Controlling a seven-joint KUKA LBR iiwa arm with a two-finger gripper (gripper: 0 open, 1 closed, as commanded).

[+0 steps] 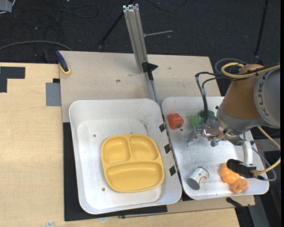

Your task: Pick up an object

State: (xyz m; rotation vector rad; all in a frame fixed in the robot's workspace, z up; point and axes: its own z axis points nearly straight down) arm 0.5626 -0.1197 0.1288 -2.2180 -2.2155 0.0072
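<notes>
The gripper [202, 134] is largely covered by the arm's wrist, and its tips are too small and blurred for their spacing to be made out. A green object [196, 121] is partly hidden behind the cables and the gripper, so its shape cannot be told. The arm [255, 100] is cut off towards the right. The orange object [233, 178] is partly overlapped by a black part.
</notes>
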